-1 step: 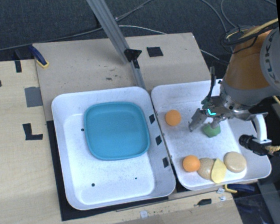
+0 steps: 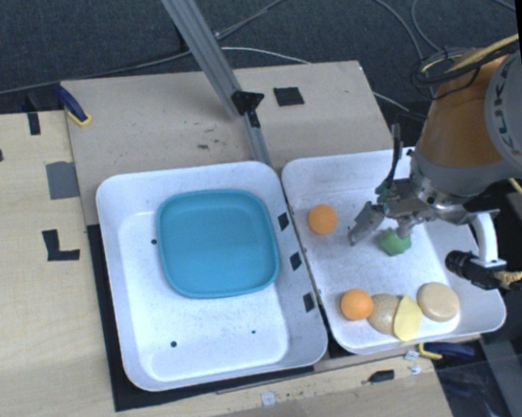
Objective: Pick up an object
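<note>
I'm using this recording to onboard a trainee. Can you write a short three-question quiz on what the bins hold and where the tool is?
1. True or false: the blue plate lies in the left bin.
2. Which object is the tool right over? A) green object B) yellow piece C) blue plate
3. How many orange balls lie in the right bin?

Key
1. True.
2. A: the green object sits directly under the tool; whether it is gripped cannot be told.
3. Two: one orange ball near the bin's left wall, another at the front beside the beige pieces and yellow piece.
</note>
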Controlling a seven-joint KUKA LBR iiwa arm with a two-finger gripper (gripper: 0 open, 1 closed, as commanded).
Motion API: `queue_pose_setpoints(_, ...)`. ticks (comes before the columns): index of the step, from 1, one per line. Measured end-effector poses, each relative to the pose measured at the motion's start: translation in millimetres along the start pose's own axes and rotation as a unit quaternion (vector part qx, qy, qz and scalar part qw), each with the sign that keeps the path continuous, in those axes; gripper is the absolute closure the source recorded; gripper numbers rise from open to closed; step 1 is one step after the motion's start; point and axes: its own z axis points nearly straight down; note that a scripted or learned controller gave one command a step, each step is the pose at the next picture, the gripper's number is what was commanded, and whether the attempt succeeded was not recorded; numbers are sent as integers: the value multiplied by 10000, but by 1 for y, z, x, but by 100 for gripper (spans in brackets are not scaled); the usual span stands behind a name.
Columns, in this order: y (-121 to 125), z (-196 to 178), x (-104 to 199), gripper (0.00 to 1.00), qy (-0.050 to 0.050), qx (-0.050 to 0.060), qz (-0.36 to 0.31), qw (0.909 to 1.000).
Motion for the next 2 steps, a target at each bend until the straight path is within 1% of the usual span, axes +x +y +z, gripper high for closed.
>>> queue_pose_setpoints(1, -11, 54, 2, 0, 2, 23, 2, 10000)
queue_pose_setpoints(2, -11, 101, 2, 0, -2, -6, 2, 10000)
